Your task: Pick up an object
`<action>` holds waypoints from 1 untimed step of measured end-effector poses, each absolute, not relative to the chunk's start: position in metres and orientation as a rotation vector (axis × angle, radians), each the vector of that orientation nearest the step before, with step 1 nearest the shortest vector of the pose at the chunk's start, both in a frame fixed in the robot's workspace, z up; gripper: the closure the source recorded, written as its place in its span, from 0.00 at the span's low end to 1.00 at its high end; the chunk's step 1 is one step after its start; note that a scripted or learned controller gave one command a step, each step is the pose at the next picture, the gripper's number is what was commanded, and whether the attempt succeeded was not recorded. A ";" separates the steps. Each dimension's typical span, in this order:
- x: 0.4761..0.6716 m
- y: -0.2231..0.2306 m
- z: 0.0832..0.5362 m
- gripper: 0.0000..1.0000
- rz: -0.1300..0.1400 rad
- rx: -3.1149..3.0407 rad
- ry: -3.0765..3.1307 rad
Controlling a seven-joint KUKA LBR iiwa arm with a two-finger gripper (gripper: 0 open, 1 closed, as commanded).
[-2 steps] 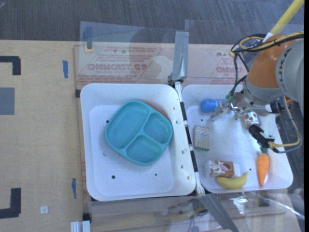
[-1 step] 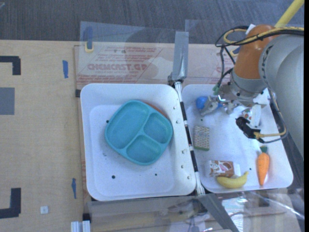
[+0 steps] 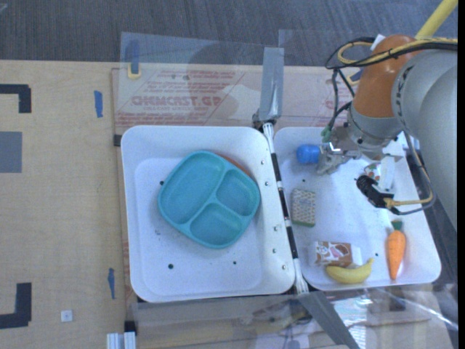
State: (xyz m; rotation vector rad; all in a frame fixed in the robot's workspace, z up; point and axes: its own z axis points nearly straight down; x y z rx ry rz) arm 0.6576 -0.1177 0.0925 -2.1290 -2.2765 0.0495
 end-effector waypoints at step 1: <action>0.668 -0.033 0.187 1.00 -0.005 -2.091 -2.350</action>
